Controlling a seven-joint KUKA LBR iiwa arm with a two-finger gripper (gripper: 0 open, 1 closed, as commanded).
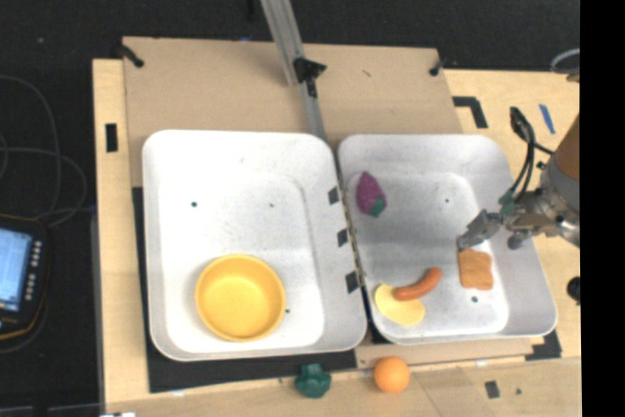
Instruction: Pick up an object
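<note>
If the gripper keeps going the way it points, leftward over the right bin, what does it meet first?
The way looks free at first: the gripper points left over the right white bin floor. The purple lumpy object lies farther along, slightly up-frame; height is unclear.

Gripper [496, 231] above right bin [430, 161] near its right edge, just over orange-brown block [476, 270]. Yellow bowl [240, 296] in left bin's [234, 161] front.

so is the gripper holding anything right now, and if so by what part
Cannot be told. The gripper sits just above the orange-brown block in the right bin, with nothing visibly gripped.
</note>
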